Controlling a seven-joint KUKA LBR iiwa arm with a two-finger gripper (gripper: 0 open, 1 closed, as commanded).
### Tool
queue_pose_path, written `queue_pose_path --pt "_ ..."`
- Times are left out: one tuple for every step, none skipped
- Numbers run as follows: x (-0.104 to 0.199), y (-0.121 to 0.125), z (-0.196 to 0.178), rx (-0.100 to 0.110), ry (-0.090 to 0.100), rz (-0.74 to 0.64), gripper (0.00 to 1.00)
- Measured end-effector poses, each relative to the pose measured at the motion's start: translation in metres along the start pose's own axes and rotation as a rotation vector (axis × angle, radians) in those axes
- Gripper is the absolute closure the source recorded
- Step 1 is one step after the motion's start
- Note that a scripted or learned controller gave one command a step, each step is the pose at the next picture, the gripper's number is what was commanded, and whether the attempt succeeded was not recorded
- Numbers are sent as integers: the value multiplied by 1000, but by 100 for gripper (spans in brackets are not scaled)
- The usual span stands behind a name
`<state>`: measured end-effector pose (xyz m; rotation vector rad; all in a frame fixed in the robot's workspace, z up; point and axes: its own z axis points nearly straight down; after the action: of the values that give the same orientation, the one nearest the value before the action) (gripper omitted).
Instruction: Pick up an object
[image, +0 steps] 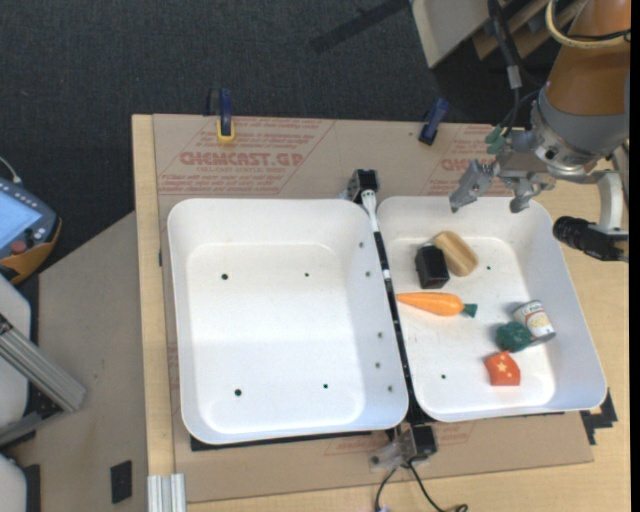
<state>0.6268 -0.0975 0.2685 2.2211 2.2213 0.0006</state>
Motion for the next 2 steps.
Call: queue_pose_path --pt "64 -29 -53 -7 2 -7 0" --pt "60 -29 -61 -4 0 -2 100"
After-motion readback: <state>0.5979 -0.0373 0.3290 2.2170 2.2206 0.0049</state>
